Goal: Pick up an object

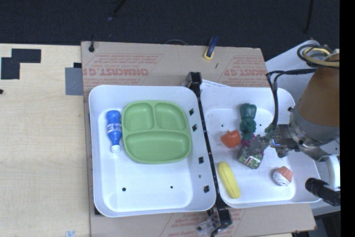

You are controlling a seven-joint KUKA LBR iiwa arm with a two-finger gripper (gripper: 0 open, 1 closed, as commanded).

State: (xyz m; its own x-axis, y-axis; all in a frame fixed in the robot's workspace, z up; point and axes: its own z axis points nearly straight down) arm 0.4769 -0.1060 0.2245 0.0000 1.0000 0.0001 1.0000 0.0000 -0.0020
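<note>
Two bins, gripper low in the right one

Gripper [259, 144] sits at the right bin's [213, 119] centre, touching a small green-labelled can [250, 160] at 7 o'clock. Finger state: cannot tell. Yellow corn [228, 179] lies at 7 o'clock.

In the right white bin [288, 98] lay a yellow corn cob [228, 179], an orange pepper [231, 138], a dark green toy [247, 117], a small multicoloured block [250, 159] and a red-and-white ball [282, 176].
</note>
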